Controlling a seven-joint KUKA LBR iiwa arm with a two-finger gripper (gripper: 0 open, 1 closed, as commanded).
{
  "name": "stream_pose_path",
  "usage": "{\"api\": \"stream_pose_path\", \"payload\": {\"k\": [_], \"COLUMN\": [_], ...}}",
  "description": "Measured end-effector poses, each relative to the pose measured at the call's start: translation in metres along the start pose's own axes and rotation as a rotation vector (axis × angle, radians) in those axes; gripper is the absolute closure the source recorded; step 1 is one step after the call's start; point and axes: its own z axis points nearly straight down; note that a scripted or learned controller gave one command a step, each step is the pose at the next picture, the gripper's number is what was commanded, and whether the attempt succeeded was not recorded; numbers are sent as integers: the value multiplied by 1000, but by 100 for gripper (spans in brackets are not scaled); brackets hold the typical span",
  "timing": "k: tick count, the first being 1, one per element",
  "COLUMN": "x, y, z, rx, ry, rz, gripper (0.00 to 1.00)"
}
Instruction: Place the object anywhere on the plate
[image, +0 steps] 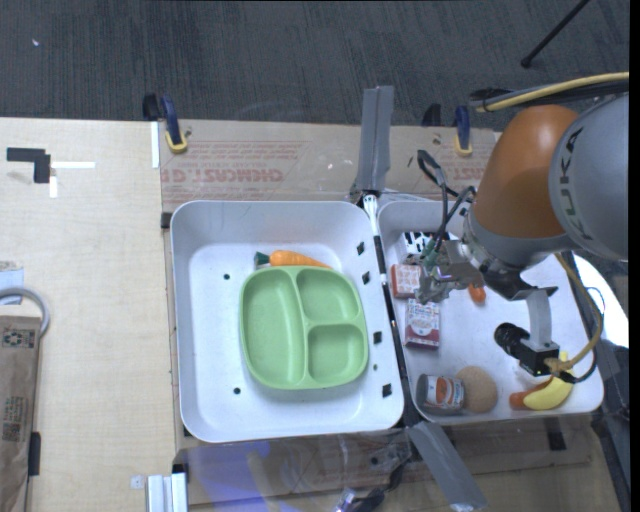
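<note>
The pincer (432, 285) is seen lowered into the right bin (585, 330) over a red packet (423, 323), its grip state not to be told, so picking is judged underway, with a lift and carry to the green plate (303, 328) required next.

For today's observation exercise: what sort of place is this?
Probably a robotics lab bench: a grey-and-orange robot arm reaches over two white bins, toy food like a carrot lies about, and clamps hold the board.
</note>
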Motion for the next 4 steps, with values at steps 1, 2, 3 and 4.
{"api": "stream_pose_path", "payload": {"k": [1, 2, 3, 4], "x": [-64, -16, -16, -31], "y": [82, 107, 107, 113], "z": [-1, -2, -11, -1], "rx": [-2, -6, -7, -5], "ry": [-1, -2, -4, -3], "rz": [-174, -416, -416, -422], "gripper": [100, 100, 100, 100]}}
